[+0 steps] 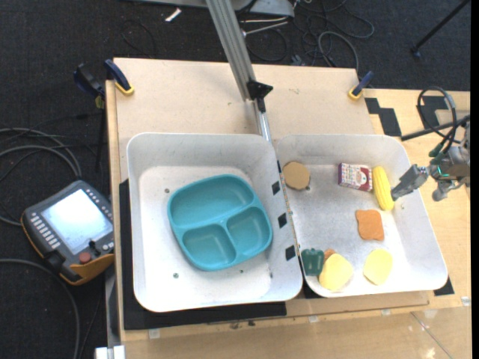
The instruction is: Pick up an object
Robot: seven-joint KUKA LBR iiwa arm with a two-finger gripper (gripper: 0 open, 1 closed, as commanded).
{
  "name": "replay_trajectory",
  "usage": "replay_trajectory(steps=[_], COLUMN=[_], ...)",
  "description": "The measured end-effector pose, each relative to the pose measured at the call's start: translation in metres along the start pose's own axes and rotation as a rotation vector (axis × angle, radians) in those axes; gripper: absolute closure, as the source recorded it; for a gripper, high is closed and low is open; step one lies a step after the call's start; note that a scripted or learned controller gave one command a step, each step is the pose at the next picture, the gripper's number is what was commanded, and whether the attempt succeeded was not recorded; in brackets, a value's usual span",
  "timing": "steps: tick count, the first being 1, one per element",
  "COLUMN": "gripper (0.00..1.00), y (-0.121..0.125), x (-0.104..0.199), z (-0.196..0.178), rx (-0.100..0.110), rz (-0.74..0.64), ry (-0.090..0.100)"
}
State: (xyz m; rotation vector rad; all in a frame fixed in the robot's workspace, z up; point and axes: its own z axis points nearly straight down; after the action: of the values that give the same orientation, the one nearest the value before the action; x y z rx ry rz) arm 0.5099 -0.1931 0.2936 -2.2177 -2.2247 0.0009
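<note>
While end effector (420, 178) state unclear: 1 teal tray (218, 221) left, 7 items right bin (419, 223)

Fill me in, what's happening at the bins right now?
The gripper is reaching in from the right, low over the right bin's far edge, close to the yellow corn cob; nothing shows between its fingers. That bin also has a small red carton, a round brown piece, an orange slice-shaped piece, two yellow items and a green one. The left bin holds a teal divided tray.
</note>
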Motion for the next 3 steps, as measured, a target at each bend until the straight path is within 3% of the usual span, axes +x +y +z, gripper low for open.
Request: replay_trajectory(steps=[1, 3], gripper=[0.00, 0.00], y=[0.000, 0.011], x=[0.000, -0.009], z=[0.000, 0.107], rx=[-0.001, 0.004], rz=[0.001, 0.004], ry=[0.000, 0.001])
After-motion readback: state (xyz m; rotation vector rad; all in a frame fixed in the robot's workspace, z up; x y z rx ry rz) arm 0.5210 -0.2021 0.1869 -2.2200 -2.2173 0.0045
